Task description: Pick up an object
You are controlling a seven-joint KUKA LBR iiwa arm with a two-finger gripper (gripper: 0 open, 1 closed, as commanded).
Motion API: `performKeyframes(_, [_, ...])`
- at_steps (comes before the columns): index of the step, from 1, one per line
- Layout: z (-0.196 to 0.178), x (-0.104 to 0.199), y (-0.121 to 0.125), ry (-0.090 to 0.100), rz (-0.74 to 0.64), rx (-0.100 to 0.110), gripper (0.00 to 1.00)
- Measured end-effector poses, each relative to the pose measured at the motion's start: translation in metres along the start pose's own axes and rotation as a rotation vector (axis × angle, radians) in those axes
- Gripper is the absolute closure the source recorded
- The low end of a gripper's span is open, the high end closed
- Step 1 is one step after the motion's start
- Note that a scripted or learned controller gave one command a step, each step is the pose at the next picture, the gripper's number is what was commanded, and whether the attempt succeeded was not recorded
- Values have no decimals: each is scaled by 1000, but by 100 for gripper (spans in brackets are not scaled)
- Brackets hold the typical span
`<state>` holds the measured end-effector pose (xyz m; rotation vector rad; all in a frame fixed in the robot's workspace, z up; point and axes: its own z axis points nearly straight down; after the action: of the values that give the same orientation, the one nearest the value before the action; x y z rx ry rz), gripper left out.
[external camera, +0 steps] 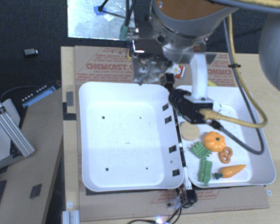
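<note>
Near edge of right bin (263, 174): carrot (232, 171), green pieces (203, 164), pretzel (226, 154), orange pumpkin (214, 141), pale round disc (190, 133) close together. Left bin (91, 101) beside it. Farther back, the hand (149, 71) hangs over the bins' far rim, well apart from the toys. Whether it is open or closed: cannot tell. Judged step: approach, nothing gripped. Next move calls for travelling nearer and descending over one toy.
</note>
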<state>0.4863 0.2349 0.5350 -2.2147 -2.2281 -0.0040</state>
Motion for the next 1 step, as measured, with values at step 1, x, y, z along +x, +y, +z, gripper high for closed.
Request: performKeyframes(1, [0,-1,0,-1,0,0,100])
